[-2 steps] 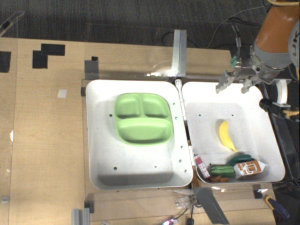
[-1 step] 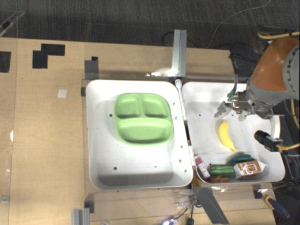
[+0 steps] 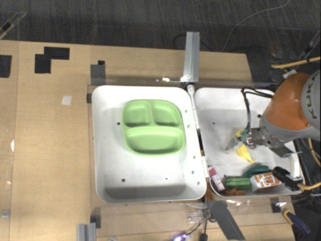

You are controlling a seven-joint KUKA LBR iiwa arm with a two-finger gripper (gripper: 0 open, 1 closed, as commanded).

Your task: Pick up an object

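Small packets incl. an orange-brown carton (image 3: pixel 265 181) line the right white bin's (image 3: pixel 220 109) 6 o'clock wall, yellow wedge-shaped piece (image 3: pixel 245 153) just above, gripper (image 3: pixel 239 140) over it, finger state unclear, green three-compartment plastic plate (image 3: pixel 153 126) mid left white bin (image 3: pixel 108 174).

Light fell bright and even from above. The 2 white bins (image 3: pixel 150 195) glared nearly featureless, with soft grey shadow along the left bin's near wall. The green tray (image 3: pixel 153 126) cast little shadow. Small items looked soft; the far floor (image 3: pixel 125 9) stayed dim.
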